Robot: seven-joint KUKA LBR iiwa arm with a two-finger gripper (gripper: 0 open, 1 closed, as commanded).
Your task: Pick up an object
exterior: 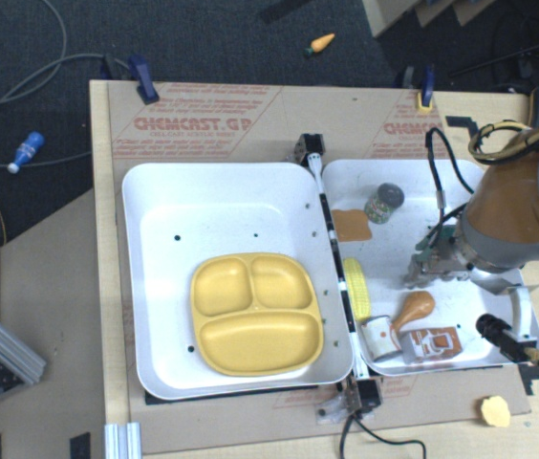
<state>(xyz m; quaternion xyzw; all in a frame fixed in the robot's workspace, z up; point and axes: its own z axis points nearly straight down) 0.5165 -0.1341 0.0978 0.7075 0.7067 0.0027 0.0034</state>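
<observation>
In the right bin (413,175), gripper (429,266) lowered, arm (508,208) bent over it

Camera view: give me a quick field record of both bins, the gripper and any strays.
left bin: holds a yellow divided plate
right bin: small jar, brown square, corn cob, drumstick, brown packet, white cup
gripper: low over the right bin's middle, above the drumstick; grasp cannot be told
arm: reaches in from the right
bench strays: yellow lump at the near right corner
</observation>
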